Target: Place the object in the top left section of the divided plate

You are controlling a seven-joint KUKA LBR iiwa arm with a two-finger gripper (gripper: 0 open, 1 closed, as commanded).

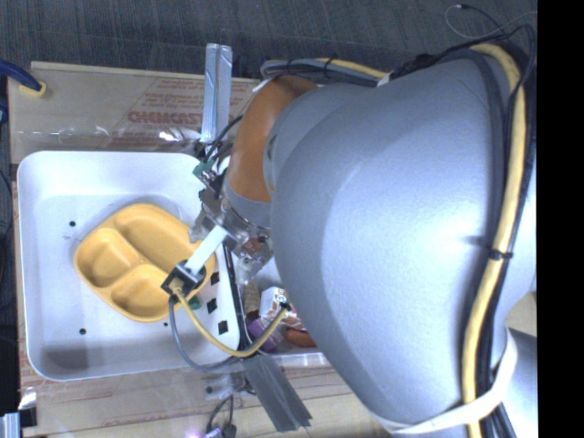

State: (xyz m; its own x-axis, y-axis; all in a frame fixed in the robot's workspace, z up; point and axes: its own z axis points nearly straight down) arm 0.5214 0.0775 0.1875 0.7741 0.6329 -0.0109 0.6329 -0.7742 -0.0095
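A yellow divided plate (pixel 128 258) with three sections lies in the left white bin (pixel 55 199), and its sections look bare. My gripper (pixel 233 240) hangs at the plate's right edge, over the wall between the two bins. The grey arm (pixel 392 226) with its orange band (pixel 251 149) hides most of the gripper. I see no object between plate and gripper. Small objects (pixel 274 322), one purple and brown and one white, lie in the right bin just below the gripper, mostly hidden under the arm.
The arm covers nearly all of the right bin. A metal post (pixel 217 89) stands behind the bins near the top. The left bin's floor shows bare white around the plate, with room at the left and bottom.
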